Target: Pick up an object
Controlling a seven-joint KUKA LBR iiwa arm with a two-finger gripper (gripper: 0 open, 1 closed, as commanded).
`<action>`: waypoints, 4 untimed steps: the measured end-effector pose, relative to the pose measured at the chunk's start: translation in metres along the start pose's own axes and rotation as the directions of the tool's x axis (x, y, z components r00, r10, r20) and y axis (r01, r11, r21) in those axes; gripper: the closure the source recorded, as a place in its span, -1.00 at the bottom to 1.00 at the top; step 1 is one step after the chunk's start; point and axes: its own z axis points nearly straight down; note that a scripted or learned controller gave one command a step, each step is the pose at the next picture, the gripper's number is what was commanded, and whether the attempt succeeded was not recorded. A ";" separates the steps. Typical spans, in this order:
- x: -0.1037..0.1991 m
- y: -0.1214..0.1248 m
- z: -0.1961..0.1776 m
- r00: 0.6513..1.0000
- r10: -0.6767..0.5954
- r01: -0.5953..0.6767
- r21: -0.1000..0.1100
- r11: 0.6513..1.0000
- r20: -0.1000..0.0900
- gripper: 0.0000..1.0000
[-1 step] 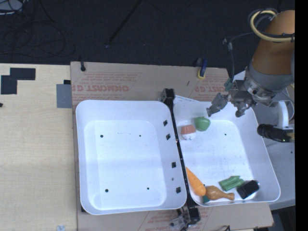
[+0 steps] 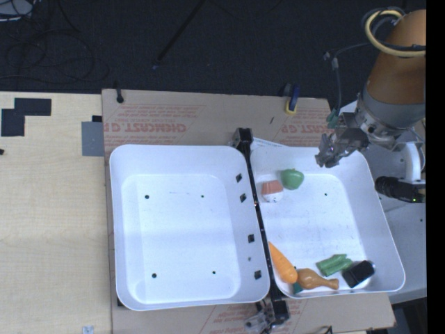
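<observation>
The right bin (image 2: 361, 207) holds a green round object (image 2: 293, 179) and a small orange-and-white piece (image 2: 271, 189) near its far left corner. Along the bin's near edge lie an orange carrot (image 2: 282, 261), a tan gourd-shaped toy (image 2: 314, 280), a green ridged piece (image 2: 332, 264) and a black block (image 2: 358, 274). My gripper (image 2: 328, 156) hangs over the far right rim of this bin, to the right of the green round object and apart from it. Nothing shows between its fingers.
The left bin (image 2: 139, 186) lies beside the right one, with a black divider (image 2: 252, 207) between them. Both rest on brown cardboard (image 2: 201, 117). A blue-and-yellow clamp (image 2: 291, 97) stands at the cardboard's far edge. Dark cables lie behind.
</observation>
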 end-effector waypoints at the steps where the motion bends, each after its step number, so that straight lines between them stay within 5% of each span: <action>1: 0.005 0.047 -0.009 1.000 0.000 0.000 -0.006 1.000 0.001 1.00; 2: -0.030 0.009 -0.048 1.000 0.005 -0.005 -0.005 1.000 0.002 1.00; 4: -0.033 -0.099 -0.180 1.000 0.001 -0.001 -0.010 1.000 0.002 1.00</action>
